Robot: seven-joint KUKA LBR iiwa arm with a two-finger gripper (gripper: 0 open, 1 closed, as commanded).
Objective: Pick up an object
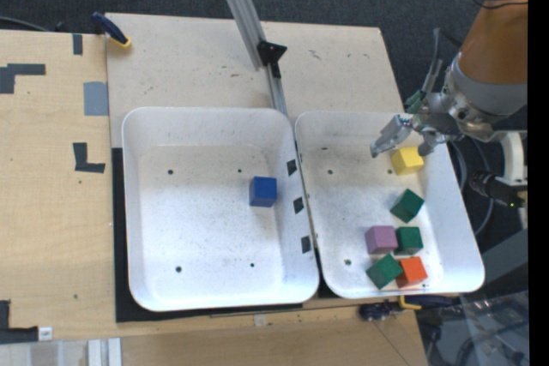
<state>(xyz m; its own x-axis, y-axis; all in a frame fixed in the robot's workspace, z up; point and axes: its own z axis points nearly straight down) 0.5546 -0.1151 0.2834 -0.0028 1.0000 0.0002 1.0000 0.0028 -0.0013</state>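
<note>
Where fingers part, tool [405, 141] above yellow cube [407, 159]

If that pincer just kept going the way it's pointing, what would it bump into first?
Probably the yellow block. The pincer hangs over the right bin, pointing down, with that block just beside and below its tips. Depth is hard to judge; it could miss and meet the bin's white floor instead.

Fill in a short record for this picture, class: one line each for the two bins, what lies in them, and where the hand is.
left bin: one blue cube
right bin: yellow cube, three green cubes, purple cube, orange cube
hand: over the right bin's far end, just above the yellow cube
held: nothing seen between the fingers
arm: reaches in from the right
</note>
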